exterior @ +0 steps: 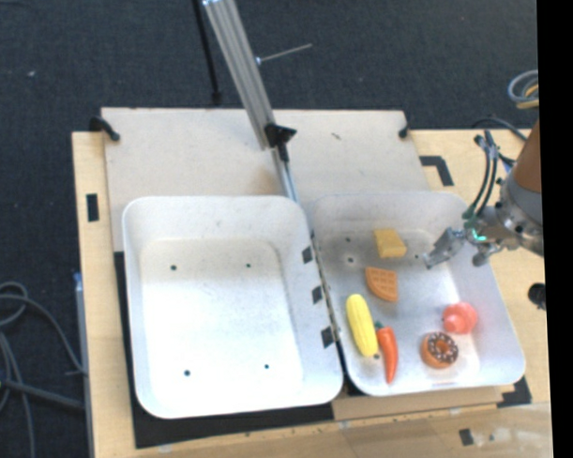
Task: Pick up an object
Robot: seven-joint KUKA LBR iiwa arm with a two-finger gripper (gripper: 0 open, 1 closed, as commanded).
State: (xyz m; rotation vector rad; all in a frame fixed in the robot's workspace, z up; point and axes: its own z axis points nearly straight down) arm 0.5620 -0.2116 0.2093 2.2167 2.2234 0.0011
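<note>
Six small toys lie in your right white bin (502,357); your two-finger gripper (461,248) hovers spread apart beside the yellow foam block (390,243), gripping nothing.

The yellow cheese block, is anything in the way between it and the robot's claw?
Nothing visible is. The gripper hangs to the right of the yellow cheese block, with bare bin floor between them.

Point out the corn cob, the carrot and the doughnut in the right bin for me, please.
corn cob (361,325), camera view, middle of the cob.
carrot (388,353), camera view, orange body.
doughnut (440,350), camera view, its iced ring.
</note>
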